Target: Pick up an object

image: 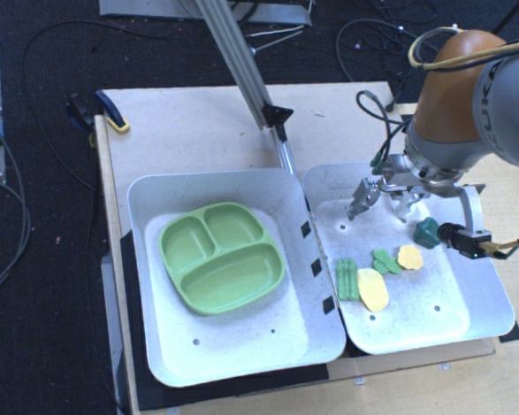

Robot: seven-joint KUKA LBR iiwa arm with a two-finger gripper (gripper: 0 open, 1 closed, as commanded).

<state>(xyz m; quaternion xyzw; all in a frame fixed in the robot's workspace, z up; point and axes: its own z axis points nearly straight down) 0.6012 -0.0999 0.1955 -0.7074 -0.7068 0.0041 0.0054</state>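
Tabletop: one pale wooden surface carrying everything I work over.
White bins: two, side by side; the left bin and the right bin touch along their inner edges.
Green plate: one, with three compartments, lying in the left bin. It looks like stiff, light plastic, but it is broad and flat, so I judge it a poor first choice; only its raised rim would offer me a hold.
Yellow piece: one, the biggest of the small things, lying near the left wall of the right bin. I judge it light and stiff toy plastic, smooth and likely slippery. I would close across its narrow width.
Green strip: one, long and thin, touching the yellow piece's left side. Light, probably rigid; take it across its short side.
Teal piece: one, chunky, nearest to my claw. I judge it the easiest pick.
Small yellow piece: one, rounded, just beside the leafy piece.
Small green leafy piece: one, low and flat, hard to get under.
Small things in the right bin: five in all.
Claw: it hovers over the upper part of the right bin, fingers spread apart, nothing between them.
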